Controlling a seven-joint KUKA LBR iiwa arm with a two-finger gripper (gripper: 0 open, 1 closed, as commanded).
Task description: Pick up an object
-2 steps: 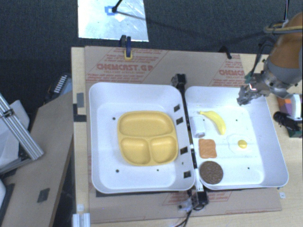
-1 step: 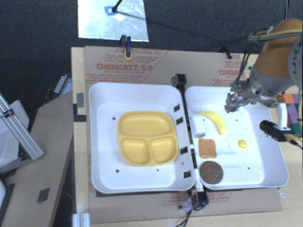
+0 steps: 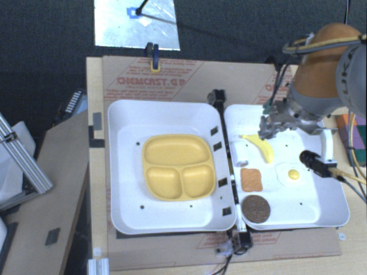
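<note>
Cardboard-backed bench (image 3: pixel 172 79), two white bins (image 3: pixel 120 171).
Gripper (image 3: pixel 268 132) just above banana (image 3: pixel 259 147); grip state impossible to tell.

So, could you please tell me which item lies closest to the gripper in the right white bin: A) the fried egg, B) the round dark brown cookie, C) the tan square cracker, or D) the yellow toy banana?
D: the gripper hangs right beside the upper end of the yellow toy banana, while the other items in the right white bin lie farther down.
</note>
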